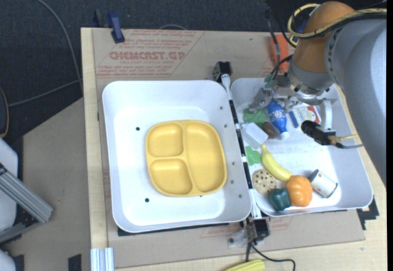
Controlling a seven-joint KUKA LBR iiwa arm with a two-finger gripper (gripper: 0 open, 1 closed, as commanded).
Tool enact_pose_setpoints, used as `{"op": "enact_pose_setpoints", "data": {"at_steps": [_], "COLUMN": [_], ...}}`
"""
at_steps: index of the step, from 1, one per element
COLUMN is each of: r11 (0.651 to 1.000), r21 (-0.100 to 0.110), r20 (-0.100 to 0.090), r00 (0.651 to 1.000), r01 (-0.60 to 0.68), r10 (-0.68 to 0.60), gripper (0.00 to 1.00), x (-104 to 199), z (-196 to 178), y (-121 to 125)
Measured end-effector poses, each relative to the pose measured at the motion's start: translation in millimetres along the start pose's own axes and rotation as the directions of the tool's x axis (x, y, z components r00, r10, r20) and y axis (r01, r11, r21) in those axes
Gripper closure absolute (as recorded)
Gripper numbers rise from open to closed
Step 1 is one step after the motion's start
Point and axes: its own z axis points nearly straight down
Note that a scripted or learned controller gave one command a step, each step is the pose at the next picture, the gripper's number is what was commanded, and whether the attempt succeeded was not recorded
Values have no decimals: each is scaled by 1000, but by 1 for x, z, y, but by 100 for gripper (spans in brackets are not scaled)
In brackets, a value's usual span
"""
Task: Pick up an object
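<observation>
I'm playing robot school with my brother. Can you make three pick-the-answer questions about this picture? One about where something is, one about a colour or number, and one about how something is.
1. Where is the yellow plate?
A. left bin
B. right bin
C. floor

2. What colour is the banana?
A. blue
B. yellow
C. pink

3. How is the plate lying?
A. standing on its edge
B. upside down
C. flat, hollows facing up

Answers:
1 A, it sits in the middle of the left bin.
2 B, it is yellow, next to the cookie in the right bin.
3 C, all three hollows show from above.
</observation>
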Motion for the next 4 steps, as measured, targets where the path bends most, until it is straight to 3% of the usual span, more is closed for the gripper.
{"op": "enact_pose_setpoints", "data": {"at_steps": [2, 3, 4], "r11": [1000, 1000, 1000], "r21": [4, 2, 2], "r20": [-2, -1, -4], "r00": [1000, 1000, 1000], "r01": [-1, 0, 1], "r10": [1, 0, -1], "gripper": [0, 100, 100], "x": [10, 10, 116], "z": [0, -10, -100], "y": [-16, -15, -66]}}
